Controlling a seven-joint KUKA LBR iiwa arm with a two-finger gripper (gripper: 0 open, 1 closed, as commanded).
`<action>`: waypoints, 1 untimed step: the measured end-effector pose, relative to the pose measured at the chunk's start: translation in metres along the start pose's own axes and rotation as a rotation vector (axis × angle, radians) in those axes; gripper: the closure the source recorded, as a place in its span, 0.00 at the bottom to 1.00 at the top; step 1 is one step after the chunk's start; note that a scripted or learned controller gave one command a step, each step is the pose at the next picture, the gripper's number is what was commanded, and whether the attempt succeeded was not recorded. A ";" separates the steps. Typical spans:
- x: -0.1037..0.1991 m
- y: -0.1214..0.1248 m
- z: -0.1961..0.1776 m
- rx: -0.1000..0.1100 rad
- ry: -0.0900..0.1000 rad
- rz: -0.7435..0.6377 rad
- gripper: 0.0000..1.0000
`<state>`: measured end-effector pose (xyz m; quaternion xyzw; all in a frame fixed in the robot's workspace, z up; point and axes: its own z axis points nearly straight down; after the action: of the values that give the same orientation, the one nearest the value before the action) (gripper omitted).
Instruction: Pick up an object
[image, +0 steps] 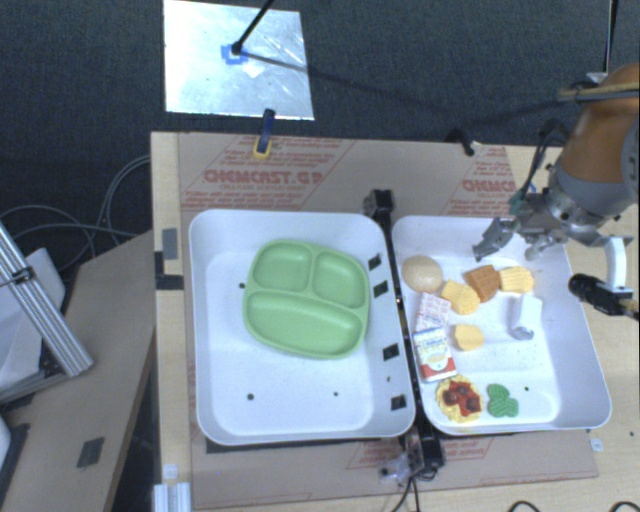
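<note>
My gripper (514, 243) hangs over the far part of the right bin (585, 385), open, with nothing between its fingers. Just below it lie a brown toast piece (482, 281) and a yellow ridged piece (516, 279). Further left sit a beige potato (422, 271) and a yellow wedge (460, 296). A white-grey object (520, 318) lies to the right. A pink-white packet (433, 308), a small carton (432, 352), a yellow chunk (468, 336), a red-yellow disc (459, 398) and a green piece (501, 402) fill the near left part.
The left bin (225, 400) holds a green divided plate (305, 298). A black divider with clips (392, 300) runs between the two bins. A silver sheet (238, 60) lies beyond the bench.
</note>
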<state>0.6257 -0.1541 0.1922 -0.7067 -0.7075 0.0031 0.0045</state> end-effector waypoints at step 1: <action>0.000 0.003 -0.007 -0.012 -0.002 -0.002 0.00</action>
<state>0.6287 -0.1538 0.1995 -0.7059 -0.7083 -0.0004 -0.0005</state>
